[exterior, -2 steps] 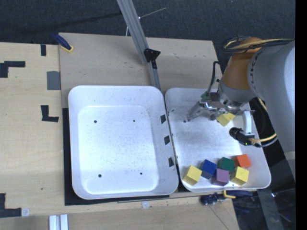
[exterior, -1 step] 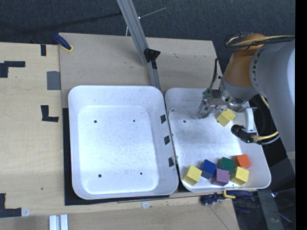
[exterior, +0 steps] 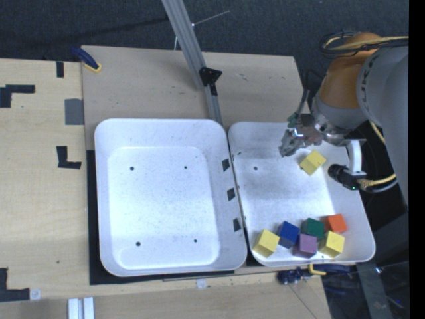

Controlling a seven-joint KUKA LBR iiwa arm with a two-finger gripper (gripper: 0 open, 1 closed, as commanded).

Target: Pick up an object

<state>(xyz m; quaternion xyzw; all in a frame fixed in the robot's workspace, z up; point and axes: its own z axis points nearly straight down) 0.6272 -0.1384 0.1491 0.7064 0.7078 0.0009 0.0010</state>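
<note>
One yellow cube lies just beside the hand, whose grip I cannot tell, mid-bin.

At the upper right of the frame, the rounded grey metal robot arm carries a glossy orange band above the wrist. Yellow and black cables loop over its top and trail past a small black fitting lower down. The compact metallic grey gripper ends the wrist.

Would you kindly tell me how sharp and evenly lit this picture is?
Camera view: soft overall, blocks' edges slightly fuzzy; even light, with both white bins bright but not blown out; the gripper is a small blurred shape beside the lone yellow block.
</note>
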